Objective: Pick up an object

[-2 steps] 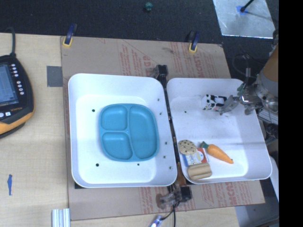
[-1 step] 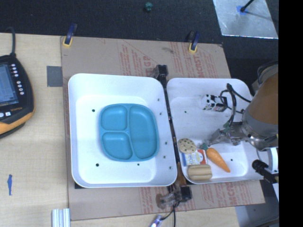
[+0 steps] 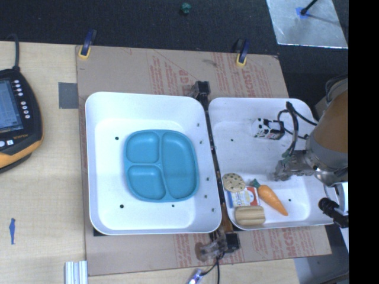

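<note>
camera view: two white bins are set side by side on a cardboard sheet point(image 3: 177, 70) clamped to the counter point(image 3: 41, 218). the left bin point(image 3: 106, 108) carries a blue divided plate point(image 3: 161, 164). the right bin point(image 3: 237, 108) carries the candidates for picking: a small black-and-white toy point(image 3: 266, 128) near the far wall, and a cluster at the near wall made of a carrot point(image 3: 273, 199), a round cookie-like piece point(image 3: 233, 182), a red-and-white carton point(image 3: 244, 197) and a tan block point(image 3: 249, 216), all touching or just beside one another.

the arm point(image 3: 333, 129) is seen reaching in from the right, and the gripper point(image 3: 288, 169) is placed low over the right bin, just above the carrot and apart from it. whether the gripper is spread or closed cannot be told; nothing is seen held in it.

the step in hand is judged to be the approach. the carrot is the nearest item and lies at the cluster's free edge, so a grasp across its narrow width is advised, with the descent kept clear of the carton and the bin wall.

faint red print is seen repeated across the cardboard, but it cannot be read. a pendant point(image 3: 15, 120) with a screen lies at the left; its text is too small to tell.
</note>
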